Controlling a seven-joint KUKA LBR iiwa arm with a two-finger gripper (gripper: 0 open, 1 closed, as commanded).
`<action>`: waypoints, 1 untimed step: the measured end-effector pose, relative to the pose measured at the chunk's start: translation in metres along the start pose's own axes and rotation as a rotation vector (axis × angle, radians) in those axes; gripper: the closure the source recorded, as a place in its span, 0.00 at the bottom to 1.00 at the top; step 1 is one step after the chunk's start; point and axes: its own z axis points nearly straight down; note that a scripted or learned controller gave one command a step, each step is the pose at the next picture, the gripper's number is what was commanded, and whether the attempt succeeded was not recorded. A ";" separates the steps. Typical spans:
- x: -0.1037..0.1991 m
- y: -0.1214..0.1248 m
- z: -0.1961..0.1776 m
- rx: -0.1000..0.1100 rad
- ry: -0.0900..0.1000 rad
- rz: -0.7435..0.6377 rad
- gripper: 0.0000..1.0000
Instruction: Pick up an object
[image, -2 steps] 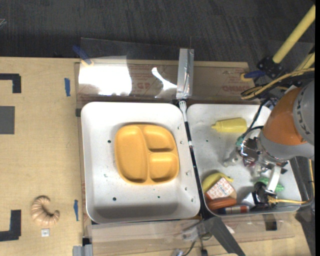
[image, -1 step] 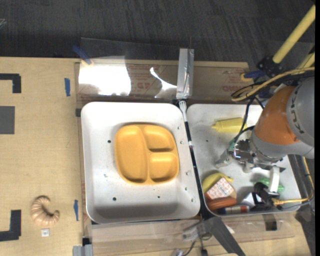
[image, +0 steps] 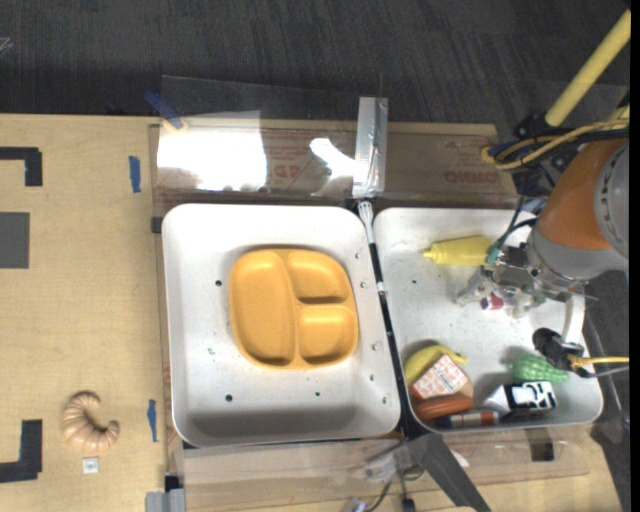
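Lower gripper (image: 497, 290) squarely onto yellow bottle (image: 462, 252) at eleven o'clock; jaw opening perhaps hidden, cannot tell; avoid the clutter at six

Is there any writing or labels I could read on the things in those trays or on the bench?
None is readable.
Red-and-white patterned packet in the right white bin: print too blurred.
Small black-and-white box: marks too small.
Brown cardboard panel behind the bins: faint lettering, unreadable.
Tiny white square tag on the bench: illegible.

Orange divided tray (image: 293, 305) in left bin (image: 190, 300); croissant toy (image: 90, 420) outside.
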 end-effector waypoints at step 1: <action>-0.005 0.055 0.011 -0.001 0.002 -0.051 0.00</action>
